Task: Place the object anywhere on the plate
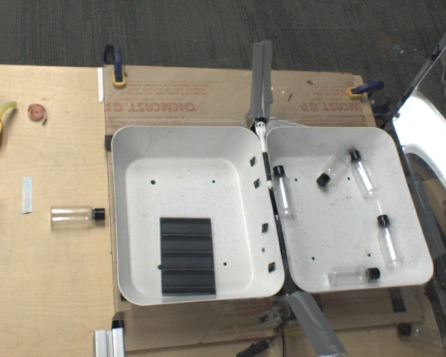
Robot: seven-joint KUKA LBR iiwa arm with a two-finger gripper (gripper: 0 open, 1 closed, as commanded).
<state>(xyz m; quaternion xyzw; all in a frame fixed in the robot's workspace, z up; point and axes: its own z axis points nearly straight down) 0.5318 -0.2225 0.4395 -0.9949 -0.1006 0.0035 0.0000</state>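
- Over in the right-hand bin [320, 229], five clear vials with black caps lie scattered, none of them on the plate.
- First vial [282, 193] lies right along the bin's left wall, cap at the far end.
- Second vial [331, 169] sits slantwise near the far middle, cap pointing down-left; the third vial [362, 174] is just beside it to the right, its cap at the far end. Their far ends come close together, though I cannot tell whether they touch.
- Fourth vial [388, 242] lies close to the right wall, cap at the far end.
- Fifth vial [351, 277] lies crosswise against the near wall, cap to the right.
- Now the left-hand bin [119, 199]: a dark ribbed plate [186, 256] lies flat on its floor, toward the near edge.
- As for the hand, I cannot tell how far open it is, or whether it has hold of anything.
- Both bins rest on a sheet of cardboard [171, 95], with a blue clamp [111, 54] at its far left corner.
- Out on the wooden desk [59, 140], left of the bins, a sixth vial [74, 215] lies on its side, cap toward the bins, with a small white strip [27, 195] just to its left.
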